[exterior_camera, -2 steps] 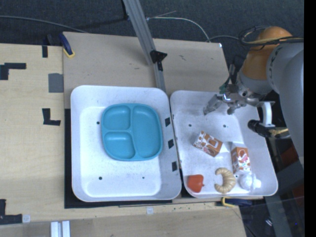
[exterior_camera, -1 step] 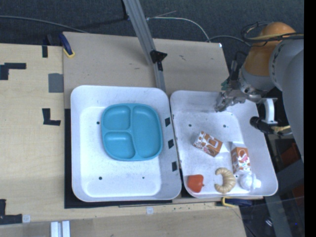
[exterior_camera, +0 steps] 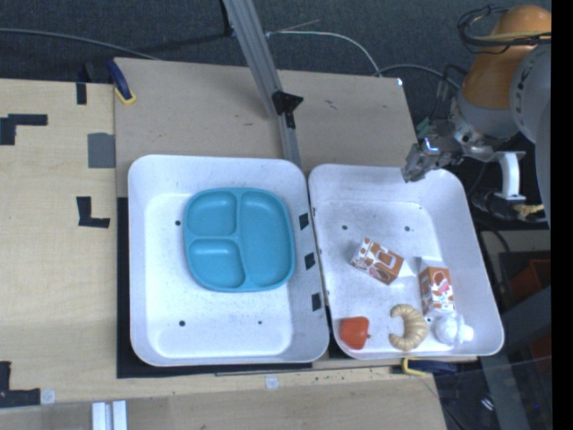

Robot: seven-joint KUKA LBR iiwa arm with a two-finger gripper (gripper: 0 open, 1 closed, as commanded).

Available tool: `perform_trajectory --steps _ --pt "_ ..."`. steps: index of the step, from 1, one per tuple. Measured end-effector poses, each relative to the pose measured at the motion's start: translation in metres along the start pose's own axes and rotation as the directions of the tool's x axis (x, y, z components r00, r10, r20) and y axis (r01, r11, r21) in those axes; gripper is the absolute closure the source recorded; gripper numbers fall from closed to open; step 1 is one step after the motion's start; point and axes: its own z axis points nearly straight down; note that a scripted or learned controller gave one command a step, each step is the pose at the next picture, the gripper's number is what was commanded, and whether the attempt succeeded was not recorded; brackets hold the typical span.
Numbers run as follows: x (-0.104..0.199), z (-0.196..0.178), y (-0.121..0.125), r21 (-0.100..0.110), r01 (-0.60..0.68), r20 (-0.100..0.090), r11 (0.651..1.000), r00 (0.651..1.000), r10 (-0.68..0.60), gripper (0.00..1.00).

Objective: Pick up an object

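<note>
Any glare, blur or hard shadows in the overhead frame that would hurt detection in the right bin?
Camera view: light is even and soft, no hard shadows on the right bin. The whole frame is slightly soft, so print on the two cartons is unreadable. The gripper at the bin's far rim is blurred. The white object in the near corner blends into the bin's white.

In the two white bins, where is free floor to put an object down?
Right bin: its far half, beyond the small carton, is bare; the near edge is crowded by tomato, croissant and second carton. Left bin: bare strip nearer than the blue plate.
</note>
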Motion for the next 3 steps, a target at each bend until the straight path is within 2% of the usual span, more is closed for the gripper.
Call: perform_trajectory --steps 1,3 --pt "0.000 -0.048 0.001 0.001 0.000 0.000 1.000 1.000 0.000 1.00" --pt "0.093 -0.033 -0.022 0.009 0.003 -0.003 1.000 1.000 -0.003 1.00"
